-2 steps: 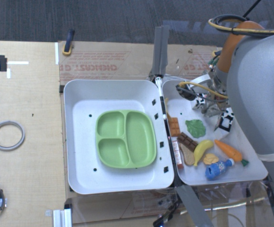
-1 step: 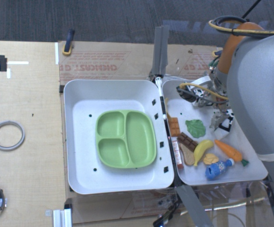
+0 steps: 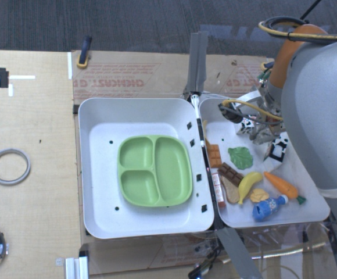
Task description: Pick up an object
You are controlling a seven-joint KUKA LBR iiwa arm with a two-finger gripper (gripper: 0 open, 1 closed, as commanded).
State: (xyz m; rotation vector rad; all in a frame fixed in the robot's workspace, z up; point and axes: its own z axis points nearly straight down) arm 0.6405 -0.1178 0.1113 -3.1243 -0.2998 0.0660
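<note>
My gripper [image 3: 259, 131] hangs low over the back of the right bin [image 3: 314, 205], under the grey arm with its orange band. Just in front of it lies a green leafy piece [image 3: 240, 156]. Further forward are a yellow banana [image 3: 248, 185], an orange carrot [image 3: 280, 183] and a blue bottle [image 3: 268, 207]. Along the bin's left side lie an orange waffle piece [image 3: 214, 154], a brown chocolate bar [image 3: 229, 173] and a thin red-and-white tube [image 3: 217, 185]. The arm hides the bin's right back corner.
The left bin [image 3: 93, 156] holds a green divided plate [image 3: 155, 170]. A grey tape ring [image 3: 9, 166] lies on the wooden bench at the far left. Cardboard sits behind both bins. A divider wall [image 3: 202, 156] separates the bins.
</note>
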